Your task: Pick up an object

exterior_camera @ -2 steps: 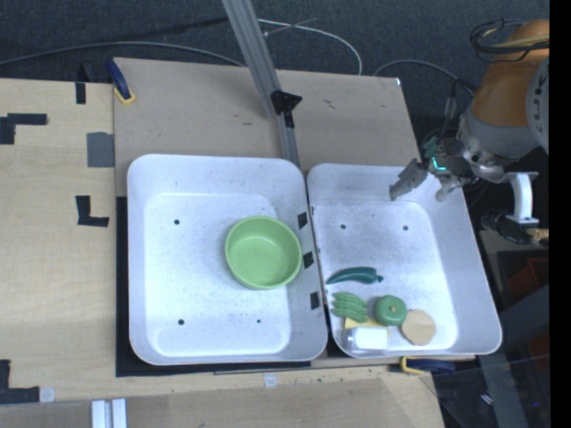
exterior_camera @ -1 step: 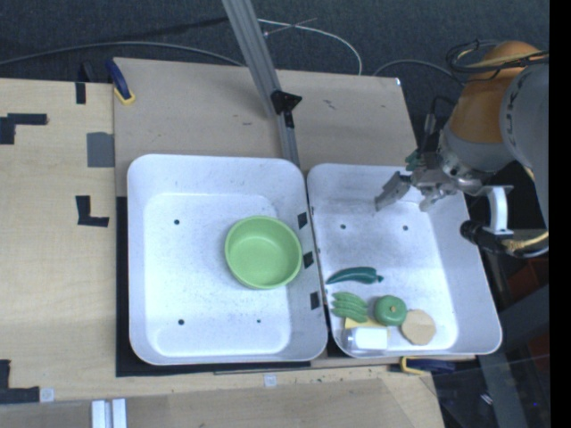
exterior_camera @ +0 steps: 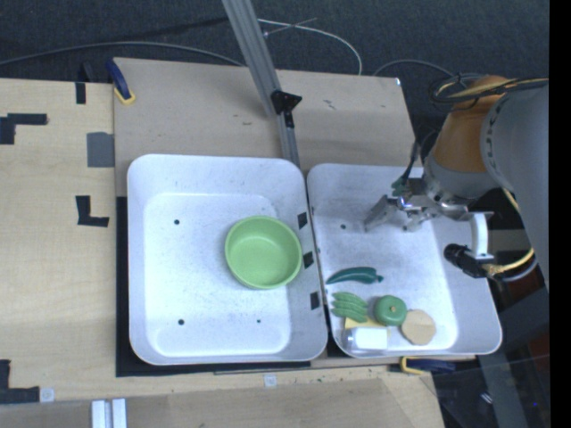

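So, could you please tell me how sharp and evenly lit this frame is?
Camera view: lighting is soft and even, with faint shadows under the green bowl in the left bin; no strong glare on the right bin; the small items near its front edge look soft, and the gripper is slightly blurred.

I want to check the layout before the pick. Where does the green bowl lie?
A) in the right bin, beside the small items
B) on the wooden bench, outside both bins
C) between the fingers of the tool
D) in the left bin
D: the green bowl sits in the left bin, by itself.
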